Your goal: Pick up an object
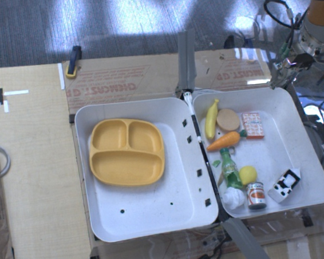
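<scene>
Camera view had the gripper (pixel 288 61) parked above the right bin (pixel 307 139); we couldn't tell its state. Nothing picked, carrot (pixel 224 142) untouched.

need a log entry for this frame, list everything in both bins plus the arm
plate: 1, yellow, left bin
banana: 1, yellow, right bin top left
disc: 1, tan, beside banana
box: 1, red-white, right of disc
carrot: 1, orange, below disc
bottle: 1, green, below carrot
lemon: 1, yellow, right of bottle
can: 1, red label, front edge
white lump: 1, left of can
cow-print carton: 1, black-white, front right
arm: 1, grey-orange, top right, outside bins
</scene>
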Tool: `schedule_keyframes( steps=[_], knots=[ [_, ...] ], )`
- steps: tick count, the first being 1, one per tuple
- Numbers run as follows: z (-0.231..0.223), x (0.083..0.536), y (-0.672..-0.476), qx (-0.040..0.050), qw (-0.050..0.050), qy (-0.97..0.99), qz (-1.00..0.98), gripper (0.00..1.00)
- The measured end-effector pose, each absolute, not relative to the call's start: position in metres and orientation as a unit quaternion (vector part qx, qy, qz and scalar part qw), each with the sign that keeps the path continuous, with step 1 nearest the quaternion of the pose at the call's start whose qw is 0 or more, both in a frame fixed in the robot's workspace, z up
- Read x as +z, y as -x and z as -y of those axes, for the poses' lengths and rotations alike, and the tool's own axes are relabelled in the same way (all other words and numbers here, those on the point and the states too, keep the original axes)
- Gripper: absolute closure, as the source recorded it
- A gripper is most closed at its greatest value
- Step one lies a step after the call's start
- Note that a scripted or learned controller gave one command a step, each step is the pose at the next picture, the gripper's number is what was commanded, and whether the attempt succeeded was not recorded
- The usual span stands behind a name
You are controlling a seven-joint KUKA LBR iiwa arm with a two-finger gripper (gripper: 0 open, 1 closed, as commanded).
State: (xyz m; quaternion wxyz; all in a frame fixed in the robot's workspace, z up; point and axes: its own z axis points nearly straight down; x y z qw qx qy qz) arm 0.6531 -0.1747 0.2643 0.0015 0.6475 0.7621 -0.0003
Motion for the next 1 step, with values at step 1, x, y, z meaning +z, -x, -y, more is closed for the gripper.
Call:
schedule_keyframes(
  steps=[1],
  knots=[
    [0.1274,0.1718,-0.6291,-0.0008,0.000,-0.627,-0.779,1.00]
  ],
)
